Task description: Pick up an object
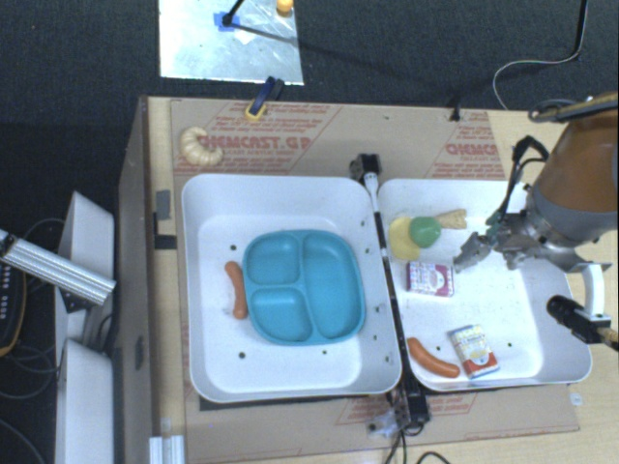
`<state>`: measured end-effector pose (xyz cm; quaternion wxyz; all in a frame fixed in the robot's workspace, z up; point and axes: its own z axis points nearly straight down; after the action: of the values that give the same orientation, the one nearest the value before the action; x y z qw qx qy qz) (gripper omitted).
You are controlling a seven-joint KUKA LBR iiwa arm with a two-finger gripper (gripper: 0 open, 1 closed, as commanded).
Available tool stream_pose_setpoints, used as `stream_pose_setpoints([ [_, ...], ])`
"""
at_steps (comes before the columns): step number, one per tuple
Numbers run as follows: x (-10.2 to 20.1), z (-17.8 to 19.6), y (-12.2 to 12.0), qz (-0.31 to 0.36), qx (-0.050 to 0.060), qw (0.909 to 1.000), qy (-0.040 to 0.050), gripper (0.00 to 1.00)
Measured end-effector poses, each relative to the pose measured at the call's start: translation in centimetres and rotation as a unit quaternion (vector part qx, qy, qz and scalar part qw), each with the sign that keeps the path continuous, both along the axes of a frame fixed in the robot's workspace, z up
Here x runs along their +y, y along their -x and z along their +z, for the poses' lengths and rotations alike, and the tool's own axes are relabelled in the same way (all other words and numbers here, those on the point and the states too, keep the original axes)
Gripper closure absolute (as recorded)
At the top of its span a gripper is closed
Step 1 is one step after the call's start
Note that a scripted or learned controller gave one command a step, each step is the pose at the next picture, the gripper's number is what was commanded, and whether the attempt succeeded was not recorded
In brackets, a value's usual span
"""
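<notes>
Several small items in right bin. My gripper hovers just above pink packet — nothing between fingers; open or closed, cannot tell. Packet looks light, flat, probably slippery film — I judge best hold across short edges.

Right bin: a green ball on a yellow piece far-left, pink packet mid, sausage and small box near.

The cardboard sheet under the bins carries red printing; the word near its upper left reads roughly "CHEMCAST GP". The same wording repeats at its upper right, tilted and partly cut off.
</notes>
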<state>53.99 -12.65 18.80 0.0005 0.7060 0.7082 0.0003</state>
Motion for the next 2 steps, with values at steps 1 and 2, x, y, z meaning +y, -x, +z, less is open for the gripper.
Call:
stream_pose_setpoints([
  [1, -0.9, -9.9, -3.7, 0.0, -0.004, 1.0, 0.0001, 0.0],
  [2, -0.7, -8.7, -3.9, 0.0, -0.007, 1.0, -0.0016, 1.0],
])
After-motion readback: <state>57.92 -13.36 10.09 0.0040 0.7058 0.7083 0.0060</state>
